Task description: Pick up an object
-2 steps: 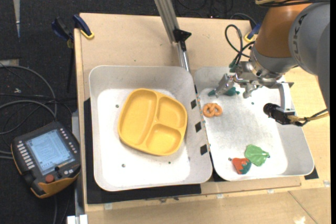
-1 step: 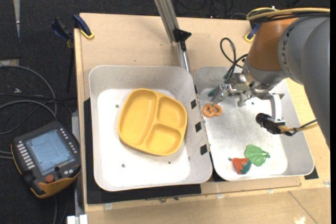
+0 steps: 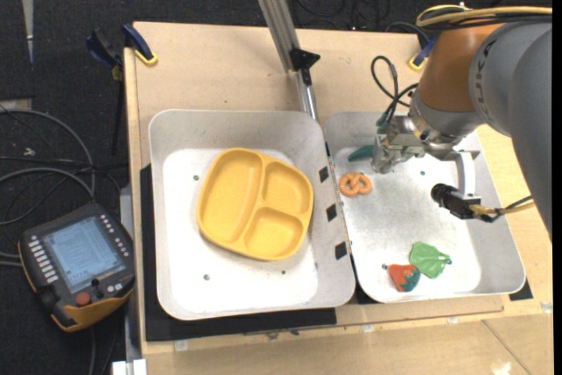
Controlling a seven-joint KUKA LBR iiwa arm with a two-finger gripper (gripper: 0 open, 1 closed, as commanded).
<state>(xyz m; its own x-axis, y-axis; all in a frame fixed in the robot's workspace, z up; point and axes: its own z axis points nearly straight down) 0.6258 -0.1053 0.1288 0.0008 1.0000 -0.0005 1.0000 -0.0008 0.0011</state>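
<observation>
My gripper (image 3: pixel 384 159) hangs low over the back left part of the right bin (image 3: pixel 492 277). A small teal object (image 3: pixel 360 154) lies just left of it, close to the fingers or touching them. An orange pretzel-shaped piece (image 3: pixel 356 183) rests on the bin floor a little in front and to the left of the gripper. Near the front of the same bin lie a green leafy piece (image 3: pixel 429 259) and a red and orange piece (image 3: pixel 403 277), side by side.
The left bin (image 3: pixel 176 277) holds a yellow divided plate (image 3: pixel 255 203). A metal pole (image 3: pixel 274 0) slants in from the back toward the gap between the bins. A teach pendant (image 3: pixel 77 263) lies on the floor at the left.
</observation>
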